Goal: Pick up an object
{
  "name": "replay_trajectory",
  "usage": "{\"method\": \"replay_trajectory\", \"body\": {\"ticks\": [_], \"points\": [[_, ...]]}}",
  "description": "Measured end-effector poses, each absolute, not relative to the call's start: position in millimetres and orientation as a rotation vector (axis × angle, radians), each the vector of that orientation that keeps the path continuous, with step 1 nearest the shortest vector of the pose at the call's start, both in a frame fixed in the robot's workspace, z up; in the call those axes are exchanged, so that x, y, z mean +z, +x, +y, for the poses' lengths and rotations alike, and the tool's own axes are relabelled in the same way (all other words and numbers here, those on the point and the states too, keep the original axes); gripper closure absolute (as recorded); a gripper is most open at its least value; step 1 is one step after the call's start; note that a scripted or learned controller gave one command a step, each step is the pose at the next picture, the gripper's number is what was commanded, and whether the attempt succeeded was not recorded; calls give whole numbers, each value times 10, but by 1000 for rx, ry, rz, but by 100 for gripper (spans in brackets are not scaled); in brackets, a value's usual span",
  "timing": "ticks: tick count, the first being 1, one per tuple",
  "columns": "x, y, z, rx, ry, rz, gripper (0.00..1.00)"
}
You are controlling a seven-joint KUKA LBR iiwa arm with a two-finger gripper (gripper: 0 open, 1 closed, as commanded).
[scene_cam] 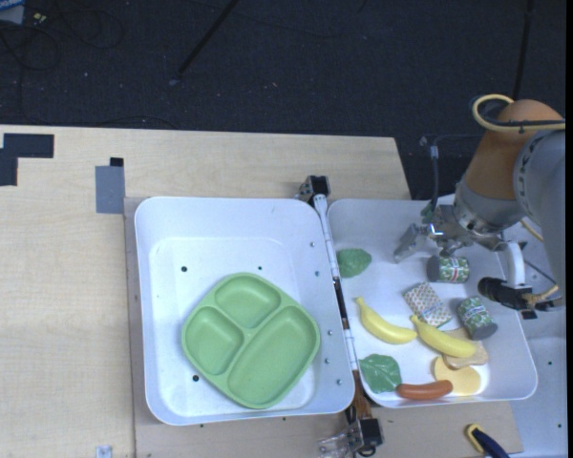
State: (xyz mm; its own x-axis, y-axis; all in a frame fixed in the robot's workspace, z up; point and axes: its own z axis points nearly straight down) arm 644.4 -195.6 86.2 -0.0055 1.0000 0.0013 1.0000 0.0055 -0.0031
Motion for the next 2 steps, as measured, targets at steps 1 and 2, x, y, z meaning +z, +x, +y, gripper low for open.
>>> {"method": "replay_trajectory", "body": {"ticks": [1,2], "points": [[862,6444,-1956,2,-2213,-2225,0],[862,6444,-1956,2,-2213,-2225,0]]}}
